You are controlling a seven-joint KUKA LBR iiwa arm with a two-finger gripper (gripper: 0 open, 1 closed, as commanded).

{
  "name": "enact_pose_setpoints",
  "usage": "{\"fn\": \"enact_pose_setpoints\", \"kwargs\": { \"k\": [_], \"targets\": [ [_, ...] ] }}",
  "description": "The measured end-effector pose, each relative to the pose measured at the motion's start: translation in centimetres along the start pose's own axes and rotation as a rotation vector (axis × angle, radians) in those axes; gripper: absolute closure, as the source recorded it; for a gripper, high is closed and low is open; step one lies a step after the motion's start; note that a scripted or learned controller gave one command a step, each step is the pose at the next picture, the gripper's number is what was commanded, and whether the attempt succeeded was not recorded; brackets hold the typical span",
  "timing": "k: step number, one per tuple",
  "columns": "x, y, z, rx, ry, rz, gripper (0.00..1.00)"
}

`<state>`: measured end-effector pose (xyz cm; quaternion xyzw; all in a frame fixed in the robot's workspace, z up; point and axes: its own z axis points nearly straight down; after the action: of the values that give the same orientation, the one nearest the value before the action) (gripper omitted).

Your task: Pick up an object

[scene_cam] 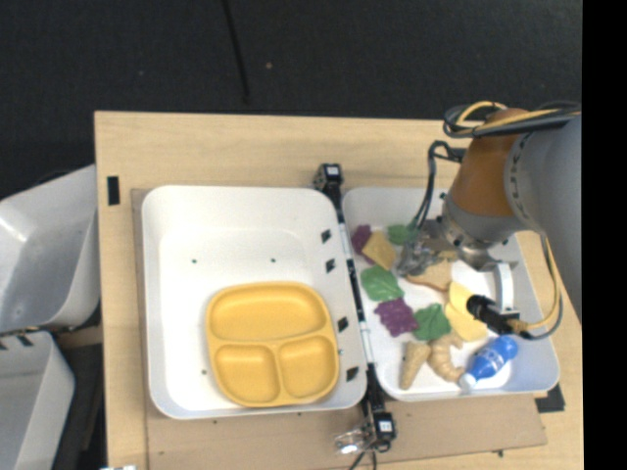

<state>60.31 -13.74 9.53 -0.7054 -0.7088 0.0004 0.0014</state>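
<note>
The right bin (pixel 549 360) holds several small toy foods: a green leaf (pixel 381 284), purple grapes (pixel 395 314), a second green leaf (pixel 430 321), a yellow wedge (pixel 465 318), a blue bottle (pixel 489 359), tan pieces (pixel 428 361) and a yellow-purple piece (pixel 372 246). My gripper (pixel 415 257) is low in the upper middle of this bin, among the items, just right of the yellow-purple piece and above the green leaf. The arm hides part of the bin's right side.
The left bin (pixel 176 243) holds a yellow three-compartment tray (pixel 272 343) at its front. The grey arm with its orange band (pixel 487 169) and cables reaches in over the bench's right side. Black clips line the seam between the bins.
</note>
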Motion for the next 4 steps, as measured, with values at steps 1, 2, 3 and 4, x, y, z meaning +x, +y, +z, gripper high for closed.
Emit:
{"fn": "enact_pose_setpoints", "kwargs": {
  "k": [1, 2, 3, 4],
  "targets": [
    [2.1, -0.6, -3.0, -0.002, -0.004, 0.007, 1.00],
    [11.7, 0.9, -11.1, -0.012, 0.001, -0.005, 1.00],
    [11.8, 0.4, -15.6, 0.001, -0.004, 0.006, 1.00],
    [17.3, -0.3, -26.5, -0.013, 0.000, -0.002, 1.00]
  ]
}}
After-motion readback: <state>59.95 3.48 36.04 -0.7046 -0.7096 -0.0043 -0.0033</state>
